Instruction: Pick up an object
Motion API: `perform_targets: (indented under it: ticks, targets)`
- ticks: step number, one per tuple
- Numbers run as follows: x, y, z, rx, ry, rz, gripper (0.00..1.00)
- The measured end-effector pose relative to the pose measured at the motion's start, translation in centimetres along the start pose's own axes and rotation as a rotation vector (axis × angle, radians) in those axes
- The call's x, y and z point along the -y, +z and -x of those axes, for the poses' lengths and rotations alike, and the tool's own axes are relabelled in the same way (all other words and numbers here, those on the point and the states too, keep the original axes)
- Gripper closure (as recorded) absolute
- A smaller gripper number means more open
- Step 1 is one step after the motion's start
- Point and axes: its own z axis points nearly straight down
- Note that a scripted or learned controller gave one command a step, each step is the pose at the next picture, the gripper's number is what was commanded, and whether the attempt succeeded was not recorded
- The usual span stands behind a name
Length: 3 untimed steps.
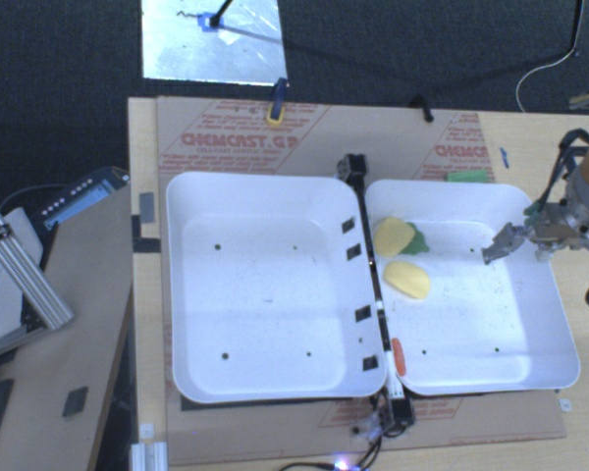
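In the right bin [530, 361], near its left wall, lie two yellow objects: one [393, 234] further back and one [407, 280] nearer the front. A small green object [417, 242] sits against the rear yellow one. An orange object [399, 357] lies by the divider at the front left of this bin. My gripper [498, 249] hangs over the right part of the right bin, well to the right of the yellow objects, with nothing seen in it.
The left bin [265, 292] stands beside the right one, with a black divider strip [373, 292] between them. A green tag [468, 176] lies on the board behind the right bin. A metal plate [213, 27] lies on the floor beyond the bench.
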Motion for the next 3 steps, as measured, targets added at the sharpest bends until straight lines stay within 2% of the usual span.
perform_targets:
  ticks: [1,2,3]
  targets:
    - [-4.7,9.5,-6.0,-0.003,-0.007,-0.001,0.00]
    - [-8.7,12.1,-9.3,-0.001,-0.006,0.003,0.00]
    - [-11.3,11.9,-10.3,0.001,-0.002,0.008,0.00]
